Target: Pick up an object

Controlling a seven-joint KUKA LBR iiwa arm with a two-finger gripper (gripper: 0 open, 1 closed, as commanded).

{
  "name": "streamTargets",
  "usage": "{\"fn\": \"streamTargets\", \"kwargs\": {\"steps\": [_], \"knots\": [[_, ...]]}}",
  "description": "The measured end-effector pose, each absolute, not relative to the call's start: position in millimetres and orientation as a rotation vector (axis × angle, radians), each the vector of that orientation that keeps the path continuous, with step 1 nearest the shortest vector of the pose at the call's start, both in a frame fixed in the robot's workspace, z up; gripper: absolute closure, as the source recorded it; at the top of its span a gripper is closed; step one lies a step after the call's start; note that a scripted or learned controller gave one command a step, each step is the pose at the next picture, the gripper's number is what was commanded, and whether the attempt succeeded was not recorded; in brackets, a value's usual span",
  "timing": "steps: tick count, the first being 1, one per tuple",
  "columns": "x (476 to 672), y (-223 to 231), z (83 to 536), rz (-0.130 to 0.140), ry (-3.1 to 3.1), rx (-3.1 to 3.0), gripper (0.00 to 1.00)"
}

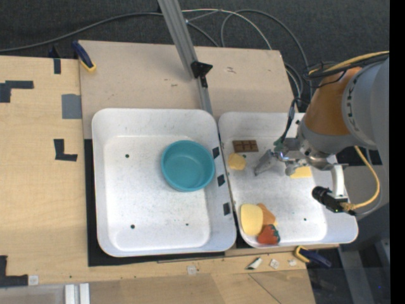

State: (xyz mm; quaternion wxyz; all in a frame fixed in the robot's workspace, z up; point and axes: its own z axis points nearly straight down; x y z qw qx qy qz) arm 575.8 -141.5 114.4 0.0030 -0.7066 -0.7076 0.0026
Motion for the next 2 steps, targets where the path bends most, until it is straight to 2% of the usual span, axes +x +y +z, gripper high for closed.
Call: {"fn": "streamTargets", "kwargs": {"steps": [1, 2], "knots": [[576.1, -141, 89, 0.002, -2.224, -2.220, 0.00], [576.6, -141, 100, 0.001, -2.226, -2.219, 1.00]]}}
